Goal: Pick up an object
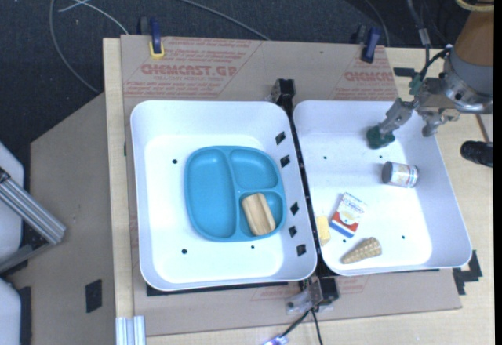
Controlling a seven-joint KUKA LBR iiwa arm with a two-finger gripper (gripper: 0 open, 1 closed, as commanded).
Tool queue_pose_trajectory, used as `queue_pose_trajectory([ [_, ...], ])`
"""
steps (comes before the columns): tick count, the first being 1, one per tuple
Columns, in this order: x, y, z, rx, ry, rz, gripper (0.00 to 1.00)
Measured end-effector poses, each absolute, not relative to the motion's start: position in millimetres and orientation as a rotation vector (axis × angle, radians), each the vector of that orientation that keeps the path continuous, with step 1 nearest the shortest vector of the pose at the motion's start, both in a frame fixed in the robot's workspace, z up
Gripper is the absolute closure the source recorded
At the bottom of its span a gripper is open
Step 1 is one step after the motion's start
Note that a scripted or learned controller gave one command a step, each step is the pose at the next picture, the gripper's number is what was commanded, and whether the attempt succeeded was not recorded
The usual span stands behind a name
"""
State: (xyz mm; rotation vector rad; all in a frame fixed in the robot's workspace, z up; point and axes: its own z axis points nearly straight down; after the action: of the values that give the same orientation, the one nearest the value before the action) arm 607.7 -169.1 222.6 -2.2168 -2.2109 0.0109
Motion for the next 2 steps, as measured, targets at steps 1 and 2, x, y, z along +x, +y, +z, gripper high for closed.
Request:
queue_pose_trajectory([
  [1, 610.4, -169, 230, -2.221, -2.222, 0.0, 0.0],
  [2, 608.3, -169, 188, -2.218, -2.218, 0.003, 0.0],
])
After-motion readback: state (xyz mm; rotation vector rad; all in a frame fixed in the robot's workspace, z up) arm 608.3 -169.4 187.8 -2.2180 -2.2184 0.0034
